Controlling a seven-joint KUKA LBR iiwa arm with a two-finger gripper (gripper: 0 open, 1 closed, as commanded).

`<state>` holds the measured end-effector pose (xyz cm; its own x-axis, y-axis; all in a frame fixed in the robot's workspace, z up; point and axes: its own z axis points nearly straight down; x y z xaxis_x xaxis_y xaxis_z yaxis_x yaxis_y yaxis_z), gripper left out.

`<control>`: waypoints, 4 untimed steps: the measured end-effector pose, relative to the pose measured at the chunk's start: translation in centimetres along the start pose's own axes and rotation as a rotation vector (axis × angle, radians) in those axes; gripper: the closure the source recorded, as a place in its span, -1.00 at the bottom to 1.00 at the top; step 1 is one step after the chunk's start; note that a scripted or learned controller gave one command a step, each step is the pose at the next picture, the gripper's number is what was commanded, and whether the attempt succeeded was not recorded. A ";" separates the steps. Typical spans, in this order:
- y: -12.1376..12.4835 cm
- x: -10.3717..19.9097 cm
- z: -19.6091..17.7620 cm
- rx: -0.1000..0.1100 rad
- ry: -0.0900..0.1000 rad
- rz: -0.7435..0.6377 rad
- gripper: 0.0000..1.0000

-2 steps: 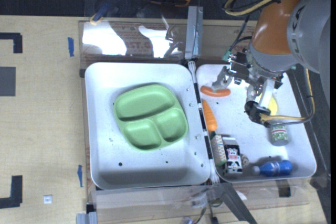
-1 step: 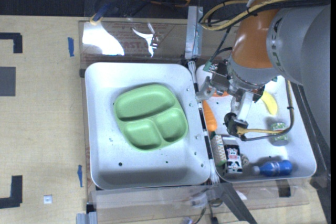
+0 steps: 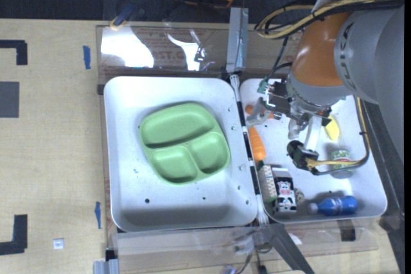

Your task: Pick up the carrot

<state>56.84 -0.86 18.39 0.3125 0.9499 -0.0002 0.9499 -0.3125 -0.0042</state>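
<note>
Carrot is seen lying at the right bin's nine o'clock edge; gripper finger state cannot be told.

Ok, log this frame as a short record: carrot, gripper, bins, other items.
carrot: lying in the right bin, along its left wall
gripper: above the right bin, right of the carrot; nothing seen held
left bin: holds a green divided plate
other items, right bin: blue bottle, small carton, yellow piece
</note>
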 end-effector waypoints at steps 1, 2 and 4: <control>-7.0 1.9 0.1 0.002 0.000 0.211 -1.00; -2.7 -3.0 0.0 -0.003 0.000 0.395 -1.00; -8.7 -2.2 0.1 0.001 0.000 0.280 -1.00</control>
<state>47.87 -0.21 18.35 0.5626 0.8267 -0.0014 0.8267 -0.5626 -0.0051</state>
